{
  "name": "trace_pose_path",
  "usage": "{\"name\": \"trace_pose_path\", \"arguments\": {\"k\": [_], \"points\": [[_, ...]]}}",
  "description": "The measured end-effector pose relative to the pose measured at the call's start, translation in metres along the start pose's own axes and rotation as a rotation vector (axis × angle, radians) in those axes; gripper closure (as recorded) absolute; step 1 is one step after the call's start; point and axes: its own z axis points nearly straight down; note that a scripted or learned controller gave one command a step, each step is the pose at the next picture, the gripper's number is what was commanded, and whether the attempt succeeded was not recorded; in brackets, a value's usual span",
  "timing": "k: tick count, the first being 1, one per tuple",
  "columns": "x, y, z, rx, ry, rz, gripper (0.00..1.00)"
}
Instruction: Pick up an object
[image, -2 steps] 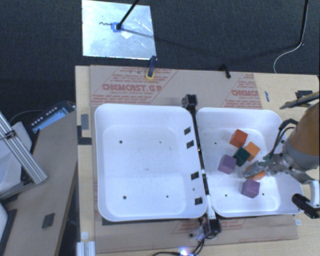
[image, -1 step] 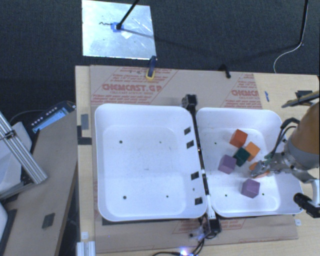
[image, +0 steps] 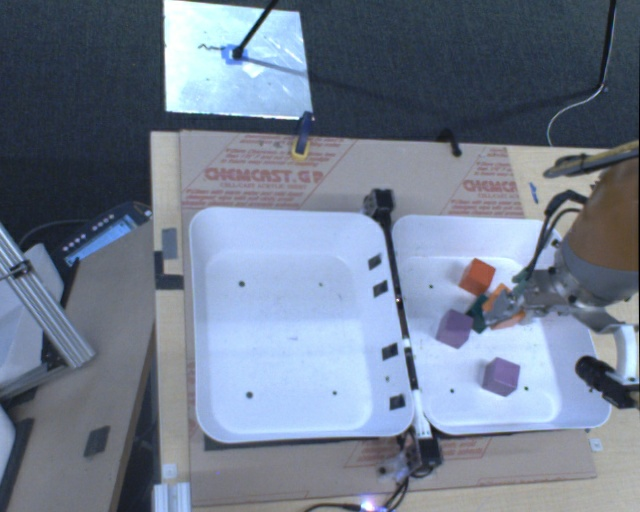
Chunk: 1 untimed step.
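The right bin holds several small blocks. An orange block lies near its middle, a purple block sits left of centre, and another purple block is nearer the front. A dark teal piece and a thin orange piece lie between them. My gripper is low in the right bin, right over the teal and thin orange pieces. The arm's body hides how it meets them.
The left bin stands beside the right one, with a black divider strip between them. The arm's orange band hangs over the right bin's far right side. A silver sheet lies behind the bench.
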Motion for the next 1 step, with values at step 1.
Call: {"name": "trace_pose_path", "arguments": {"k": [1], "points": [[0.0861, 0.0345, 0.0044, 0.006, 0.002, -0.003, 1.00]]}}
